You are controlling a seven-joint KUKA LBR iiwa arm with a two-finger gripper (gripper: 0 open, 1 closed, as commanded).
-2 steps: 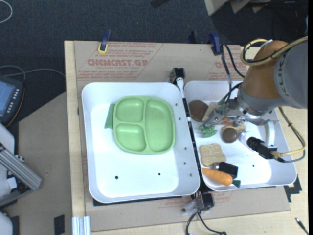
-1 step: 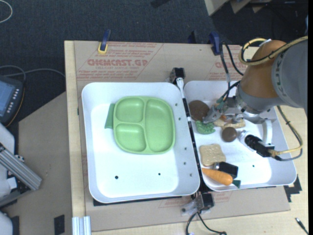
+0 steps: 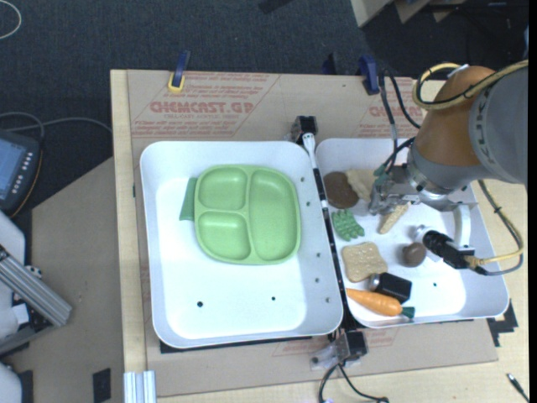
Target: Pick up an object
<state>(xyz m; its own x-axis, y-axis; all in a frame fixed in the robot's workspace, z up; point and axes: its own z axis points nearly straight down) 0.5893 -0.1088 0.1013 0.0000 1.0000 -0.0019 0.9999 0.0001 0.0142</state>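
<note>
1. Bench (image 3: 210, 99) of brown board carries two white bins side by side.
2. Left bin (image 3: 168, 275) holds one thing, a green divided plate (image 3: 247, 212), lying flat towards its upper half.
3. Right bin (image 3: 474, 296) holds all the small things I could pick.
4. Grey arm (image 3: 470, 133), mine, reaches in from the right over the right bin's upper part.
5. Gripper (image 3: 388, 198) hangs low over the bin's upper middle; I cannot tell whether it is open or closed, and I see nothing held in it.
6. Toast slice (image 3: 363, 260) lies near the bin's left wall, below my gripper.
7. Carrot (image 3: 373, 301) lies at the bin's lower left, just beside a black block (image 3: 394, 285).
8. Brown disc (image 3: 341, 189) sits left of my gripper, with a green leafy piece (image 3: 346, 224) below it.
9. Pale yellow stick (image 3: 392, 218) lies tilted right under my gripper; I cannot tell if we touch.
10. Small brown ball (image 3: 413, 253) rests right of the toast, apart from it.
</note>
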